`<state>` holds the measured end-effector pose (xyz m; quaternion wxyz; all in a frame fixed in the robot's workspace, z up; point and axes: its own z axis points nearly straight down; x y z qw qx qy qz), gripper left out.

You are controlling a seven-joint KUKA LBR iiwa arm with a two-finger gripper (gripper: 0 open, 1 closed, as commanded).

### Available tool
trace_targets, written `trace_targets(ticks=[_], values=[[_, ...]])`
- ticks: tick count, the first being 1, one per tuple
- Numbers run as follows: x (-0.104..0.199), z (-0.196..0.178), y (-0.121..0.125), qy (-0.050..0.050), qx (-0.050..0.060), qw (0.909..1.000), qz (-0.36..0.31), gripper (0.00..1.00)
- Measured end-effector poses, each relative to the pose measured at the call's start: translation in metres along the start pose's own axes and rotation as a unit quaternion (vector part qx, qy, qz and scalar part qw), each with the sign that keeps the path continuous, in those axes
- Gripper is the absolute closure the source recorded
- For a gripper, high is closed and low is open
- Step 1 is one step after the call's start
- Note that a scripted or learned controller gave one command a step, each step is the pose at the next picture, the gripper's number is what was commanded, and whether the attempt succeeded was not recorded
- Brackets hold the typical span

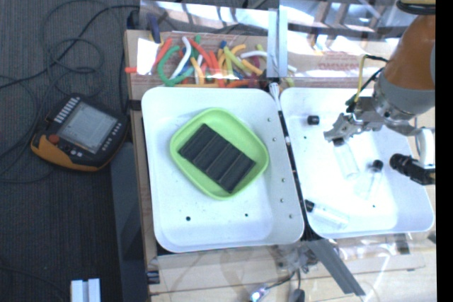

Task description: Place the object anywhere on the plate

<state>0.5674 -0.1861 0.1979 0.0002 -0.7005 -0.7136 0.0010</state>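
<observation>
Glossy green plastic plate (pixel 185 131)

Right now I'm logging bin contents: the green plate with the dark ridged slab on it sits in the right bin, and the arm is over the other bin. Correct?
Not quite. The camera view shows the green plate, with the dark ridged slab on it, in the left bin, not the right. The arm's gripper is over the other bin, the right bin.

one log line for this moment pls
arm: over right bin | gripper: above bin floor | green plate: left bin, holds dark ridged slab
</observation>
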Motion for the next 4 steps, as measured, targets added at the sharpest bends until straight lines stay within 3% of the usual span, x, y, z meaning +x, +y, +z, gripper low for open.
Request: trace_targets(ticks=[1,2,3,4], values=[[0.086,0.023,0.027,0.0,0.001,0.999,-0.045,1.0],[0.13,0.015,-0.001,0.0,0.001,0.9988,-0.049,1.0],[0.187,0.015,0.024,0.0,0.001,0.9934,-0.115,1.0],[0.187,0.015,0.024,0.0,0.0,0.9934,-0.114,0.0]])
